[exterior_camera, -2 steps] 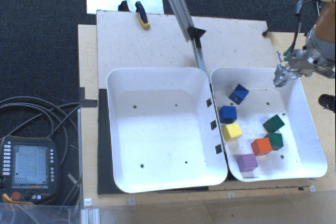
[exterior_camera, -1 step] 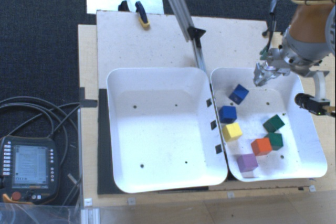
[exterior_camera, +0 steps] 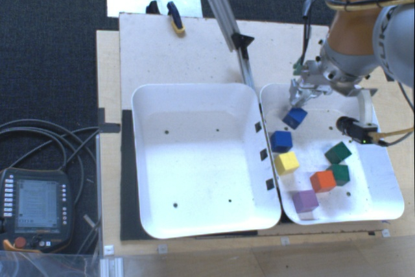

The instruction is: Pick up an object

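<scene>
The right bin contains seven blocks: two blue, two green, one yellow, one orange, one purple. The gripper hangs at the bin's 11 o'clock corner, just above the upper blue block. Finger state: cannot tell. The left bin sits alongside.

Left bin lies open (blocks crowd the right bin), metal pole slanting overhead.
</scene>
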Available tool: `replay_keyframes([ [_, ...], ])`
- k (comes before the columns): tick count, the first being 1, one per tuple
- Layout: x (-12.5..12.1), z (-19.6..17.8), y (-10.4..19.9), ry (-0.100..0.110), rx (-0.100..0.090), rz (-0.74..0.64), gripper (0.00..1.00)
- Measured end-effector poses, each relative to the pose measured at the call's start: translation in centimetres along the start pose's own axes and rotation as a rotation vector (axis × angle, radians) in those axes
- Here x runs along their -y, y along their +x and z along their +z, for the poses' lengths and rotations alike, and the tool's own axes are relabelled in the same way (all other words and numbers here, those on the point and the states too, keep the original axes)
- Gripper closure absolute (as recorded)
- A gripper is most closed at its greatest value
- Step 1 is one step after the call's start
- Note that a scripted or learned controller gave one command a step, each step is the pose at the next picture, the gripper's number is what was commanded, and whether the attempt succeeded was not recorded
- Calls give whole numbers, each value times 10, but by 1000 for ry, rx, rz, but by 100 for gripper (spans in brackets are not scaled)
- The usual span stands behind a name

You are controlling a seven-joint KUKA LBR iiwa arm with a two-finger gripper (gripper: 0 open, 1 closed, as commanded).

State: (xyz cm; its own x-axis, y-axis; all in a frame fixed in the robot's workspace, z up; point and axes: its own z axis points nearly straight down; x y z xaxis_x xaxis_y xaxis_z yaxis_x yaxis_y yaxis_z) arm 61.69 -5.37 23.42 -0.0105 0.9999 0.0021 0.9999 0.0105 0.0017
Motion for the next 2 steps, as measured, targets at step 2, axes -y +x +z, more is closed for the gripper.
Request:
replay_keyframes([
  [2, 1, -11, 109, -1, -1, -1, 100],
])
